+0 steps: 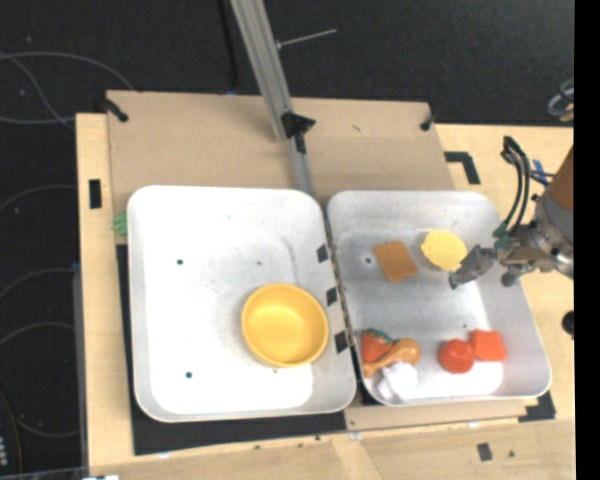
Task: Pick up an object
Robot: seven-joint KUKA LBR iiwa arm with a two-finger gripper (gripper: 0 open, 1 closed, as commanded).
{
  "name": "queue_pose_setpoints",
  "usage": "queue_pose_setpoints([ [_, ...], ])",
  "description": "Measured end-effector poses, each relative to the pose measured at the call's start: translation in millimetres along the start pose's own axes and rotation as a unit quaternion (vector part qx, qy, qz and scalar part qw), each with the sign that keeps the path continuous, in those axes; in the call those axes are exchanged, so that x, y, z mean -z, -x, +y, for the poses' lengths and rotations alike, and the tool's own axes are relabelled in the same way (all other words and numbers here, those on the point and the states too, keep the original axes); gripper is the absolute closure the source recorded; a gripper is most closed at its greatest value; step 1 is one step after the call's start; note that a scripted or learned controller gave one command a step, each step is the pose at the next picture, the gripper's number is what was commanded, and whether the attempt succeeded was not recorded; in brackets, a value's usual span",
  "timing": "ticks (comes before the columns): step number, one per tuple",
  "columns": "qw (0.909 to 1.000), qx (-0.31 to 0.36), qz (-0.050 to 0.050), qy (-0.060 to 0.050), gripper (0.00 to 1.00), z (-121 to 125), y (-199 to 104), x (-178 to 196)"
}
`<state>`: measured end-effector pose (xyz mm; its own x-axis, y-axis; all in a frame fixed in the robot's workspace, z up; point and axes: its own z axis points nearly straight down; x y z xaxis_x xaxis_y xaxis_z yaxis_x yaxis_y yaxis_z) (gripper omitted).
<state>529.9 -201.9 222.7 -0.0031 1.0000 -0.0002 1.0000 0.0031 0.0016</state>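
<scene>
The right bin [435,208] holds a yellow round object [443,249] beside a brown square piece [395,260] toward the back. Along its front lie a red object [456,356], an orange block [488,345], an orange and green toy [385,349] and a white lump [400,379]. My gripper [487,271] hangs over the right side of this bin, just right of the yellow round object. Its fingers [464,269] are spread open with nothing between them.
A yellow bowl [284,324] sits in the left bin [200,228] near its front right. A slanted metal rail [270,68] runs down from the top to the gap between the bins. Cables hang by the arm at the right.
</scene>
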Motion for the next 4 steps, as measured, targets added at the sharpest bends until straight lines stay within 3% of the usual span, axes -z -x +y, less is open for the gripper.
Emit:
queue_pose_setpoints([
  [1, 1.0000, 0.000, 0.000, 0.000, 0.00, 0, 0, 0],
  [3, 1.0000, -0.002, 0.000, -0.003, 0.00, 1, 0, -108],
  [4, 1.0000, -0.003, -0.001, -0.001, 0.00, 1, 2, -123],
])
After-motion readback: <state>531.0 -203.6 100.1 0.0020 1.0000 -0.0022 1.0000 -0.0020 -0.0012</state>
